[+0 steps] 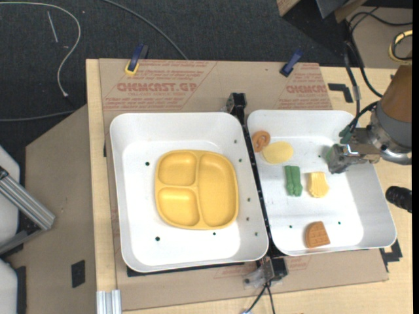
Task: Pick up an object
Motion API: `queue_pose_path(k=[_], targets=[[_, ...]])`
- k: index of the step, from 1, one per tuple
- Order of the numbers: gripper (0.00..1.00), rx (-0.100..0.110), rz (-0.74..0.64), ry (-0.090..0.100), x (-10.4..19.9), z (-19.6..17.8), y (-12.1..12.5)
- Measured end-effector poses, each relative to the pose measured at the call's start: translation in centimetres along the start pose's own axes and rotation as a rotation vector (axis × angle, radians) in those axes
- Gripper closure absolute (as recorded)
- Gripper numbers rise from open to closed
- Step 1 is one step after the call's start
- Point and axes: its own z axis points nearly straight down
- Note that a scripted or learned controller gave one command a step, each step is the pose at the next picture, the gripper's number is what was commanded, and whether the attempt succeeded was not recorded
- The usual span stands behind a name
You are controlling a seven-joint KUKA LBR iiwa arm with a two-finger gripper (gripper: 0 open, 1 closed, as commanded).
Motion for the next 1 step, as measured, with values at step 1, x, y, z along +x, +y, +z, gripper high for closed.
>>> queue_pose_path(k=[1], targets=[[1.00, 0.007, -0.003, 0.004, 4.29, 0.12, -0.15]])
